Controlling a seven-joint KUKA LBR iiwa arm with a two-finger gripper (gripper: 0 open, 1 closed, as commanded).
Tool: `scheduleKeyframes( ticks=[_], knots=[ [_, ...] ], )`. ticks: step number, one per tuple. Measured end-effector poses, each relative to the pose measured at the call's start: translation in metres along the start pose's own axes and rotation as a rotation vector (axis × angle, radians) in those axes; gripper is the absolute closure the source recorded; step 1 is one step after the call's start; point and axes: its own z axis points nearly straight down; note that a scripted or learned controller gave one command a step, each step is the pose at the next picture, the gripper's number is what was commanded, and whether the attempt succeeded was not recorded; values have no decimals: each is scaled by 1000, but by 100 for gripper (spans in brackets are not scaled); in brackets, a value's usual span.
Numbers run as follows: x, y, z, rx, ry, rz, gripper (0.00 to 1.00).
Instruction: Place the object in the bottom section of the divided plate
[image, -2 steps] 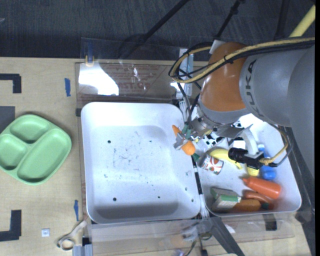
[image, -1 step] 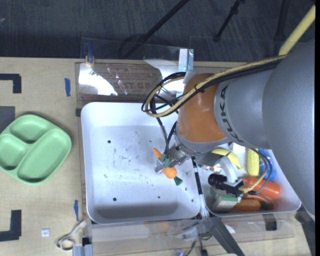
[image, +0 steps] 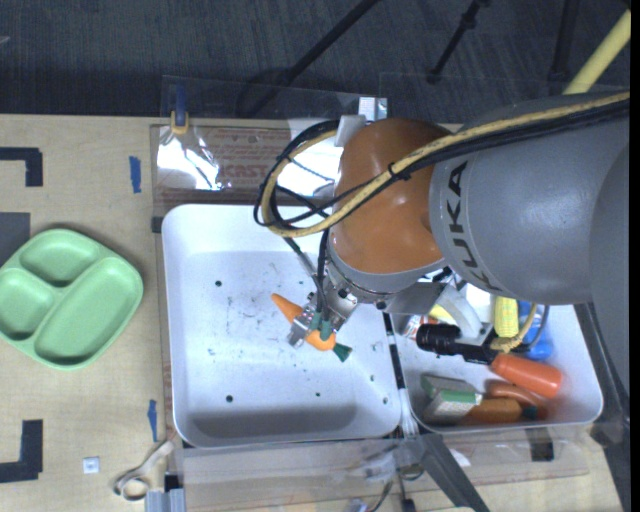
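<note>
The toy carrot (image: 300, 318) lies in the left bin (image: 200, 400), orange with a green tip at its lower right end. My hand (image: 312, 325) is down on it, fingers closed around its middle. The green divided plate (image: 68, 297) sits well apart on the bench (image: 90, 150), left of the bin. Other toys fill the right bin (image: 585, 400).

You get bright, even light; glare flares off the clear sheet (image: 195, 160), and the arm (image: 530, 200) looks soft.

Wooden bench (image: 90, 420): 2 white bins (image: 190, 300), green divided plate (image: 68, 297).
</note>
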Motion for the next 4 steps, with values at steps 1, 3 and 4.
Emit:
scheduleKeyframes(
  ticks=[1, 3, 4],
  knots=[
    [-30, 79, 37, 1, -1, 240, 100],
    [-4, 85, 30, 7, 1, 630, 100],
    [-8, 64, 23, 7, 1, 640, 100]
  ],
)
